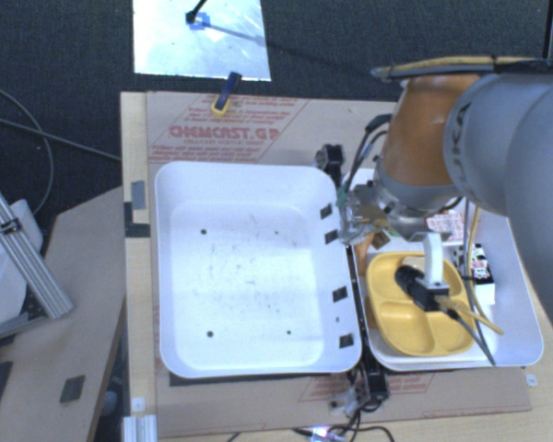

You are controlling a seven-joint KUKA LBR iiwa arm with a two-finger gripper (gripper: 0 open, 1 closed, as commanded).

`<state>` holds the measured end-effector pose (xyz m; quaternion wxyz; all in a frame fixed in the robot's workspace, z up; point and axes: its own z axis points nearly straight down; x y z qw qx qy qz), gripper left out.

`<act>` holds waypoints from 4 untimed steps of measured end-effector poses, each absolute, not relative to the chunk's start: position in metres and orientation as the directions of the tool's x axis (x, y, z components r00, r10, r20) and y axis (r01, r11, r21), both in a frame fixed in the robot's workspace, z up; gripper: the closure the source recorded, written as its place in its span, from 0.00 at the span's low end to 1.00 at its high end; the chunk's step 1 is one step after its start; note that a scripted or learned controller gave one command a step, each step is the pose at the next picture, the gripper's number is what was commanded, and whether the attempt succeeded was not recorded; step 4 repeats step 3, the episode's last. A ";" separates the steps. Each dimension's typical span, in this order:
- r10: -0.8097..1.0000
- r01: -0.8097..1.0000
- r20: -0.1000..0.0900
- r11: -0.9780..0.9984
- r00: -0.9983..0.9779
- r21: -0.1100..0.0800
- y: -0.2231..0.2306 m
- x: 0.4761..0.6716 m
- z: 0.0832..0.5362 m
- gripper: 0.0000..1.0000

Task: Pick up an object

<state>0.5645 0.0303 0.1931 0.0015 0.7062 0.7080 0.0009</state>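
While the grey arm [498, 145] with its orange band is reaching in from the right, its two-finger gripper [358, 215] is hanging low over the far left corner of the right-hand shallow white bin [527, 341], close to the rims where the two bins are meeting. From where I am standing, the wrist is covering the working end, so I cannot tell whether the gripper is spread or closed, and I am seeing nothing caught in it.

A yellow plastic dish [415, 331], shallow and moulded into compartments, is lying flat on the floor of that right-hand bin. It is sitting just to the near right of the gripper, beside it rather than under it, and its far left rim is coming close to the gripper. Whether the two are touching I cannot make out.

Farther right in the same bin, a pink-and-white printed packet [448, 227] is peeking out from under the arm, partly hidden. It is lying beyond the dish's far edge.

To the left, the left-hand shallow white bin [249, 175] is sitting alongside, its floor carrying a scatter of dark specks. Both bins are resting on a brown cardboard sheet [226, 133] with red lettering along its far side.
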 end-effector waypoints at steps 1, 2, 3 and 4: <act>1.000 1.000 0.000 0.000 0.000 0.001 0.018 0.519 0.249 1.00; 1.000 1.000 0.001 0.006 -0.006 -0.002 0.056 0.486 0.233 1.00; 1.000 1.000 0.001 0.006 -0.006 0.002 0.084 0.489 0.254 1.00; 1.000 1.000 0.001 0.006 -0.006 0.002 0.084 0.489 0.254 1.00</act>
